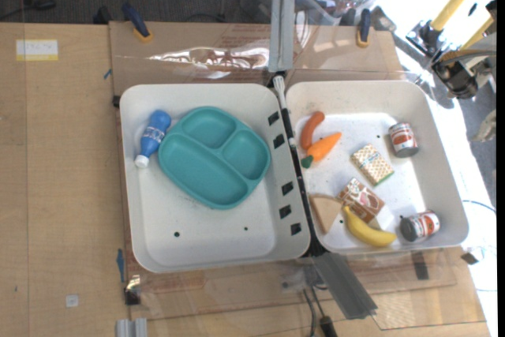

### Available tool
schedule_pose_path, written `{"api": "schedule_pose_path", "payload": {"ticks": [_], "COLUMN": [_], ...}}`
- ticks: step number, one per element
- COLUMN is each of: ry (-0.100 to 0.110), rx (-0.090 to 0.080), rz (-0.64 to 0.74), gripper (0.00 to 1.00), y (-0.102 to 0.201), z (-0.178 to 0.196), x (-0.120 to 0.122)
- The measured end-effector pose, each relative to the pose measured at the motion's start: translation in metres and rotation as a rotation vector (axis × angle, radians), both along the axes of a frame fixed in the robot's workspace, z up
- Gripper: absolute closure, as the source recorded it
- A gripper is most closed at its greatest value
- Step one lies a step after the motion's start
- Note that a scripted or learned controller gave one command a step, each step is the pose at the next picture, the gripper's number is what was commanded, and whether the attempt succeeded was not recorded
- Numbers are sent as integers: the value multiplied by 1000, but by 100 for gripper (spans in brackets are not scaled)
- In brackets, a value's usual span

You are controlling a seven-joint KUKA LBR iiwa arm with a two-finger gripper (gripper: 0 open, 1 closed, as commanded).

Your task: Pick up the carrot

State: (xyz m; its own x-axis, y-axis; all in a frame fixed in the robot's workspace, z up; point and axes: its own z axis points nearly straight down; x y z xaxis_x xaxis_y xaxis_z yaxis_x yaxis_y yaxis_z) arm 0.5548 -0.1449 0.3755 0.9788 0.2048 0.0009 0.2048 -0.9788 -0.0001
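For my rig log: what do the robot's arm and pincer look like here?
Little can be told. Past the far corner of the right bin sits a dark grey-and-black blocky assembly, probably the pincer, half lost in glare. Bands, cables and markings are too washed out to read.

Bright, blown-out glare at upper right; image soft, shadows faint.

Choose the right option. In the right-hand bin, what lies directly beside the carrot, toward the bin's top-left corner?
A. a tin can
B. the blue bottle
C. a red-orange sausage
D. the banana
C: the carrot lies near the right bin's left wall with the red-orange sausage just above and left of it; the banana lies near the bin's lower edge.
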Motion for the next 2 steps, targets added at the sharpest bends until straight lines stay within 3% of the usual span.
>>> {"api": "schedule_pose_path", "payload": {"ticks": [1,2], "ry": [3,1], "rx": [2,1], "rz": [-11,5], "gripper": [0,0], "y": [-54,51], "z": [-120,-51], "x": [-37,-75]}}
